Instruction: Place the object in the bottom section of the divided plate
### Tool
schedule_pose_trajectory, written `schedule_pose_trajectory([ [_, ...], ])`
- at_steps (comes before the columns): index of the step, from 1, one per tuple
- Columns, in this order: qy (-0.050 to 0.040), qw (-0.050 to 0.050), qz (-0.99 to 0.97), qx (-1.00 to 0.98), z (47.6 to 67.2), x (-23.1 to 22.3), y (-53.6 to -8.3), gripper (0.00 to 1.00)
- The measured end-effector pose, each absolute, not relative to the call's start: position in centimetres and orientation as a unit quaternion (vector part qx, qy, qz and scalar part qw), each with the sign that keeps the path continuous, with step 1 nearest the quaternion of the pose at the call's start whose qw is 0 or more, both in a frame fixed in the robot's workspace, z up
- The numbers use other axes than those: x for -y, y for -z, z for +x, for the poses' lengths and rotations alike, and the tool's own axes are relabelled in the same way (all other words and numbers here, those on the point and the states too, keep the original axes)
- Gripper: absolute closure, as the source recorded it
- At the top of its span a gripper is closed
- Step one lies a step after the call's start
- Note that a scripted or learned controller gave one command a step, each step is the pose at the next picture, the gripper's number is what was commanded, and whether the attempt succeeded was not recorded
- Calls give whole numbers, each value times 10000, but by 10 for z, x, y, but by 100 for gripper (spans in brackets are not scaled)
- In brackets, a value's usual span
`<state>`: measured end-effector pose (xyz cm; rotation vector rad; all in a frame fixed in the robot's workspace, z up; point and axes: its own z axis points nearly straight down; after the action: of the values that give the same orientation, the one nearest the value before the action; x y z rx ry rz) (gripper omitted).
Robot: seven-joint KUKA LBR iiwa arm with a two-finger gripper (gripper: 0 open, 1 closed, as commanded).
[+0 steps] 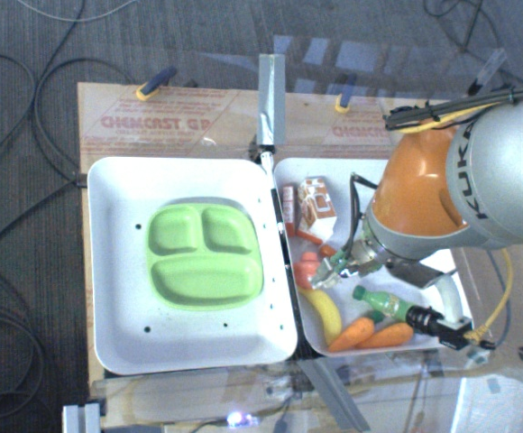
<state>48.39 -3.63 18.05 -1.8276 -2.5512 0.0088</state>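
Note:
A green divided plate [206, 255] lies in the left bin [108, 242]; its wide bottom section [207, 280] has nothing in it. My gripper [334, 269] hangs low over the left half of the right bin [444, 265], under the orange wrist band. It is right beside a small red rounded object [307, 269] and just above a yellow banana [325, 312]. Nothing can be seen between its fingers.
The right bin also holds a red-and-white carton [316, 207], a thin dark red tube [288, 207] along the left wall, a green bottle [379, 301] and two orange carrots [352, 334] at the front. A raised divider [278, 233] separates the bins.

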Motion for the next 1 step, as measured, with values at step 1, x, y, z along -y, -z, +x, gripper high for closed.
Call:
schedule_pose_trajectory([
  [1,-21,24,-6045,7966,484,67,-180,100],
])
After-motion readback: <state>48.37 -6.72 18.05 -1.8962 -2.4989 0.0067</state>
